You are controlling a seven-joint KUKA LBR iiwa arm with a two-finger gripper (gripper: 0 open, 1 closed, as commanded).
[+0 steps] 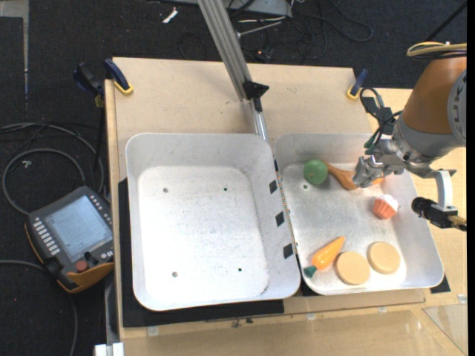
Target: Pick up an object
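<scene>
Camera view: gripper (367, 172) low in right bin (415, 232), just right of green ball (316, 172), touching orange wedge (343, 176). Claw state: cannot tell. Reaching step, by judgement; next, closing squarely on wedge, then lifting.

Two bins (148, 162), two discs (353, 268), one carrot (327, 252).

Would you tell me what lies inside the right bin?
The right bin holds a green ball, a carrot, two tan discs, a cupcake and an orange piece, partly hidden by the gripper.
</scene>
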